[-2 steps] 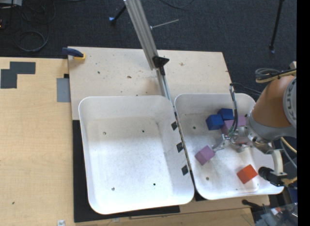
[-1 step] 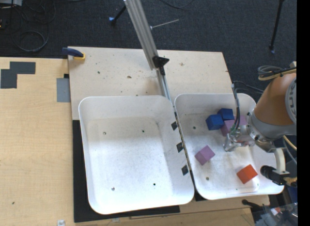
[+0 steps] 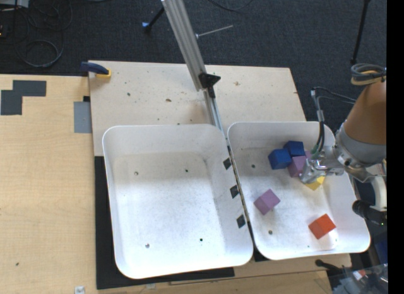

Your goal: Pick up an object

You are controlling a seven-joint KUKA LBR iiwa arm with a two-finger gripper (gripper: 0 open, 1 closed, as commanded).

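Right now my gripper (image 3: 311,174) is low in the right bin (image 3: 297,252), among the yellow block (image 3: 314,184), purple block (image 3: 297,166) and blue blocks (image 3: 285,155). Whether it grasps anything, I cannot tell. Crowded blocks could slip away.

Bearing two shallow white bins side by side on a pale wooden bench (image 3: 158,94), left bin (image 3: 113,160) and right bin (image 3: 265,132), edges touching.
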